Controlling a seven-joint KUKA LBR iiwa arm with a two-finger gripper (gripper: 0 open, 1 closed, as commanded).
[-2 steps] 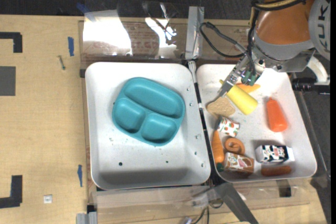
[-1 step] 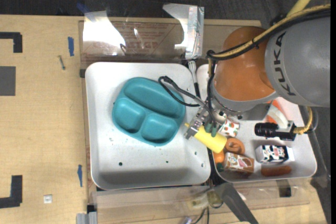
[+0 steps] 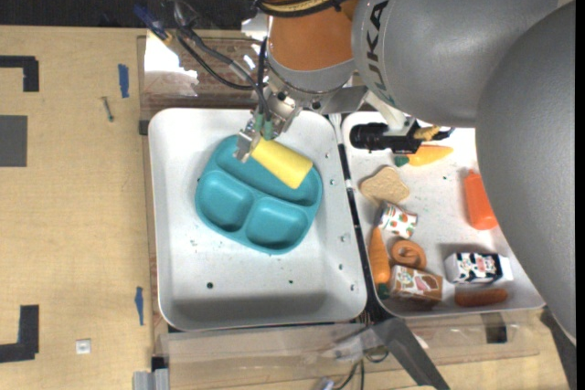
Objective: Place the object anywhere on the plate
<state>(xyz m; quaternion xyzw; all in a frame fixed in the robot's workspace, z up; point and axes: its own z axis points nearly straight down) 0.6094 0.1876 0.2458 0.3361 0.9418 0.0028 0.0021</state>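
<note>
A teal divided plate (image 3: 245, 207) lies in the left white bin (image 3: 183, 279). A yellow block (image 3: 281, 163), shaped like a wedge of cheese, rests on the plate's upper right part. My gripper (image 3: 258, 134) hangs just above the plate's top edge, at the block's upper left end. Its fingers stand slightly apart and the block lies beside them, not between them.
The right bin (image 3: 457, 196) holds several toy foods: a bread slice (image 3: 385, 186), a carrot (image 3: 379, 257), an orange piece (image 3: 478, 200), a pretzel (image 3: 406, 252), a small milk carton (image 3: 473, 267) and a sausage (image 3: 480, 295). The arm's big body covers the upper right.
</note>
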